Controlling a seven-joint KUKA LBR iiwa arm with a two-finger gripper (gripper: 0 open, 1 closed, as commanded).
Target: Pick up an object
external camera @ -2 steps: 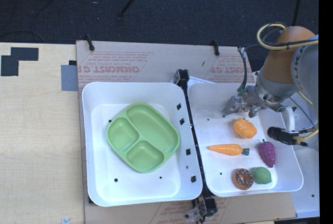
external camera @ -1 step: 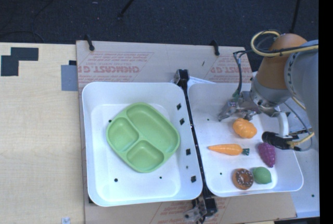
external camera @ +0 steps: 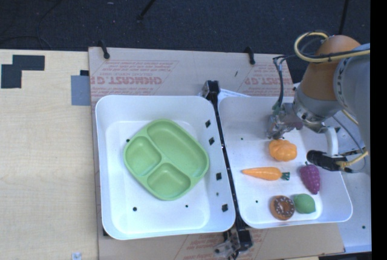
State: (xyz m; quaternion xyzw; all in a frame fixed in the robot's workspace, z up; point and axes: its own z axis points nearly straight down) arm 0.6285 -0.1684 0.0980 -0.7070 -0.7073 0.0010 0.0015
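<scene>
The gripper [external camera: 279,127] hangs just beyond the orange fruit [external camera: 283,150] in the right bin [external camera: 254,113]. Its finger state cannot be told. A descent off-centre would likely nudge the round fruit aside.

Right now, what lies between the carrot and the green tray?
In the camera view, the black divider where the two bins meet lies between the carrot and the green tray, plus bare white bin floor.

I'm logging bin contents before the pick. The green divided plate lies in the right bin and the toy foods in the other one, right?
Not quite. The camera view shows the green divided plate in the left bin; the toy foods, such as the carrot and donut, lie in the right bin.
</scene>
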